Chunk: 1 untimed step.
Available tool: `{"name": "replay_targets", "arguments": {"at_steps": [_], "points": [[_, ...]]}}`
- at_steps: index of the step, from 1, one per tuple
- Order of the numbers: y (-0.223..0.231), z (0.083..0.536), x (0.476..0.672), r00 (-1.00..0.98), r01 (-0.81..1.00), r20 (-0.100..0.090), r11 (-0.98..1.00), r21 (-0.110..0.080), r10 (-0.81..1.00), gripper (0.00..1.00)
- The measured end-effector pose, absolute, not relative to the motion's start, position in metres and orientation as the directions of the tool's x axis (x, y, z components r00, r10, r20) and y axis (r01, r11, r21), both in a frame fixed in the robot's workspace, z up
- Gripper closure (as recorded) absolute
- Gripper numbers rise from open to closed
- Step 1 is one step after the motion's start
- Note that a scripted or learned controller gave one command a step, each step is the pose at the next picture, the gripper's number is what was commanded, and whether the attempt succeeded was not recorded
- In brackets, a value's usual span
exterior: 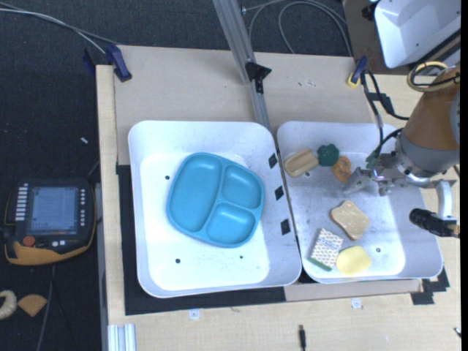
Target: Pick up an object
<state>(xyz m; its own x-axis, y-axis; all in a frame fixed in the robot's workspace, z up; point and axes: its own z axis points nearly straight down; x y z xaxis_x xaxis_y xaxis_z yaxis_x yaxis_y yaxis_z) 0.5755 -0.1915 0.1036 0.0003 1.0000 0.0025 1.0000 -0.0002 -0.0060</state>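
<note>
One orange piece (pixel 341 169) just left of fingers (pixel 369 183), grip state unclear

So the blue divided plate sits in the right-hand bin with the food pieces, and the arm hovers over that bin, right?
Not quite. The camera view shows the blue divided plate in the left bin. The food pieces, such as the yellow piece, lie in the right bin, where the gripper hovers.
</note>
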Motion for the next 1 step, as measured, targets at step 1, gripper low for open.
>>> {"name": "replay_targets", "arguments": {"at_steps": [1], "points": [[-0.1909, 0.0848, 0.5761, -0.001, 1.000, 0.001, 0.001, -0.001, 1.000, 0.00]]}}
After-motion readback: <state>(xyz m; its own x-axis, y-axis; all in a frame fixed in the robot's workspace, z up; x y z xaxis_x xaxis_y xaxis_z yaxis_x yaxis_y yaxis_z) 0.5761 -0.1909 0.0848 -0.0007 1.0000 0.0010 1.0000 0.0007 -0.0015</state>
